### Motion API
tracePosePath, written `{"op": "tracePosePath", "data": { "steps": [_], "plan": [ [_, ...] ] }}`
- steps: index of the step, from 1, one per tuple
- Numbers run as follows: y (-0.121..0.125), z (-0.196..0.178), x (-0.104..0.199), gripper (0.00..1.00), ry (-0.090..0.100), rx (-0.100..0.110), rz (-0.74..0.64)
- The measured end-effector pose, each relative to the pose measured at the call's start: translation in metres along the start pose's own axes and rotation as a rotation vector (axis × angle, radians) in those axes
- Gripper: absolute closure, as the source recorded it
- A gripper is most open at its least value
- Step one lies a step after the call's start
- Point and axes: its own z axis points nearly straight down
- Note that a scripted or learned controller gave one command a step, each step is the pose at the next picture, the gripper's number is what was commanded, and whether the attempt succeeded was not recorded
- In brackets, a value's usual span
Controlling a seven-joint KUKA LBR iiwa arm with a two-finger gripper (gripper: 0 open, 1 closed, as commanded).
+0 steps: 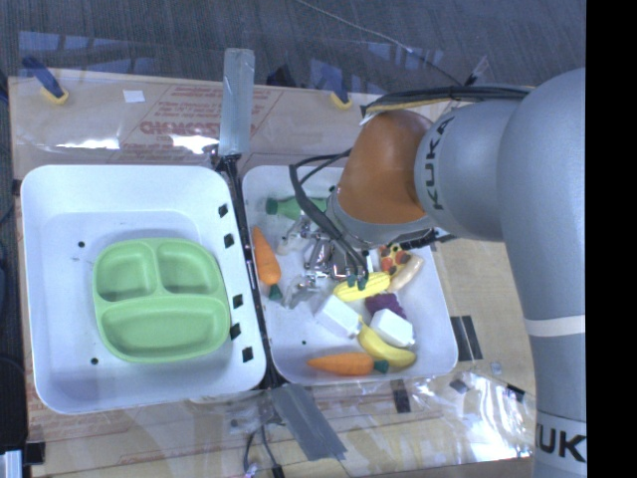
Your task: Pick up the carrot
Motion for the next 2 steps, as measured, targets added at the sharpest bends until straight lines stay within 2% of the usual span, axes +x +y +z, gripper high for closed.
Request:
{"op": "tracePosePath", "data": {
  "steps": [1,2],
  "plan": [
    [0.0012,-0.0104,-0.0007,1.0,-0.001,0.001,-0.008],
    [0.0016,-0.0101,-0.0005,0.0,0.0,0.0,-0.008]
  ]
}}
